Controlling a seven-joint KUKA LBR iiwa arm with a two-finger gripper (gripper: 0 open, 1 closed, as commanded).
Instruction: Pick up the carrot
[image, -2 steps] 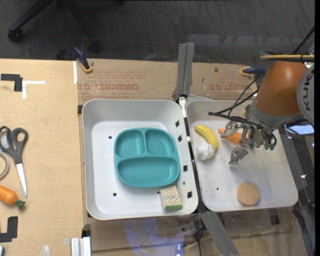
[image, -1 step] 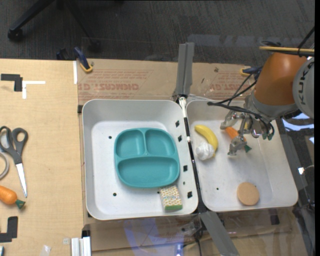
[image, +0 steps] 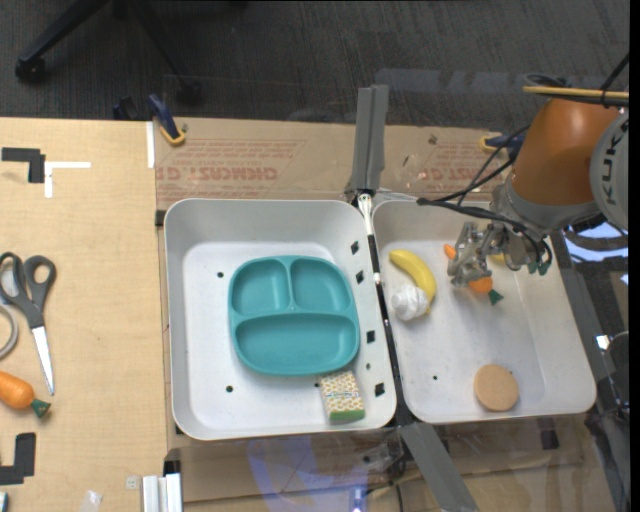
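While the tool (image: 472, 262) sits low in the right bin (image: 545, 385), the camera view shows orange bits of the carrot (image: 482, 284) at its fingertips, near the bin's back. Whether the tool is clenched on it or merely beside it, I cannot tell. Doing this step well probably means centring over the carrot's body and closing squarely before lifting straight up, keeping clear of the banana (image: 414, 272) and the white lump (image: 408, 300) just to its left.
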